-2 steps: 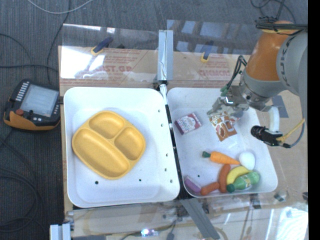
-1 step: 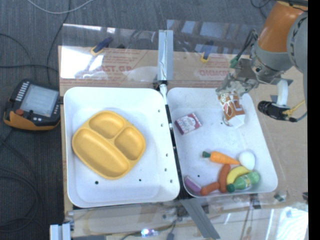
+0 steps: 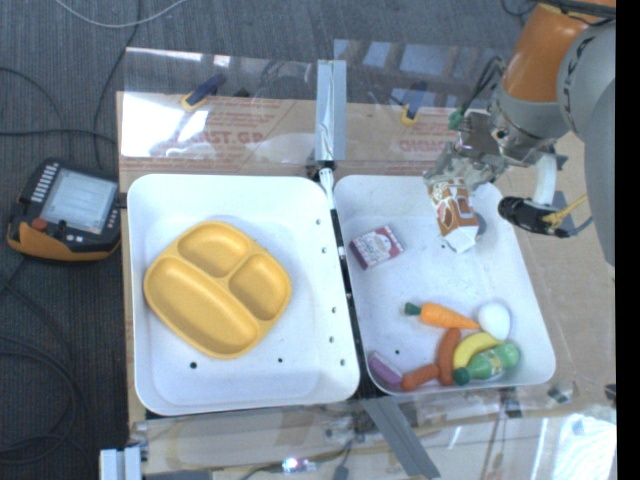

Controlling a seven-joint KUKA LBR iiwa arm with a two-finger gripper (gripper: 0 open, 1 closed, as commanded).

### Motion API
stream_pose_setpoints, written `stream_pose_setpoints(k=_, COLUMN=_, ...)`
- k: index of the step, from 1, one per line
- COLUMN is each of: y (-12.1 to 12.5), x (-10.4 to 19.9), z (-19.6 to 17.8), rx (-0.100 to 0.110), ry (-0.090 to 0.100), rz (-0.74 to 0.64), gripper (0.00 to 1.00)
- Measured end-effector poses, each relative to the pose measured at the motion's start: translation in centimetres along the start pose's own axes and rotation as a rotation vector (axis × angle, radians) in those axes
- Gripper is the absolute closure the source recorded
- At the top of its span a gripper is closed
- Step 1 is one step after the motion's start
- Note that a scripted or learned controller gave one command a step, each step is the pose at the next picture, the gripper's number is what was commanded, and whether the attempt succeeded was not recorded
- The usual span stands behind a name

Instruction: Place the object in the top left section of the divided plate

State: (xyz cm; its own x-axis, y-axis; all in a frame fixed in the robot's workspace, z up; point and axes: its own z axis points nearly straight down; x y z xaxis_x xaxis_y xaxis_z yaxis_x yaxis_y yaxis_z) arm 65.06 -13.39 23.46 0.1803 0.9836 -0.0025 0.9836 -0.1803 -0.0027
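Observation:
A yellow divided plate (image 3: 217,286) lies in the left white bin (image 3: 160,388), with its top left section (image 3: 212,248) bare. My gripper (image 3: 458,176) hangs over the far end of the right bin (image 3: 530,298). It is shut on the top of a small brown-and-white carton (image 3: 456,215). The carton dangles tilted below the fingers, and a shadow falls just to its right on the bin floor.
In the right bin lie a small pink-and-white box (image 3: 376,246), a carrot (image 3: 445,315), an egg (image 3: 494,319), a banana (image 3: 475,346), a green bottle (image 3: 490,361) and a purple piece (image 3: 385,370). A teach pendant (image 3: 65,211) sits left of the bins.

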Motion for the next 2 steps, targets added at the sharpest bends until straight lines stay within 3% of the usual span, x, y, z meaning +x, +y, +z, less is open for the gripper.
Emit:
stream_pose_setpoints(k=1, y=-8.1, x=10.1, z=3.9, rx=0.004, ry=0.001, rz=0.073, gripper=1.00)
stream_pose_setpoints(k=2, y=-15.0, x=15.8, z=2.6, rx=0.005, ry=-0.001, rz=0.535, gripper=1.00)
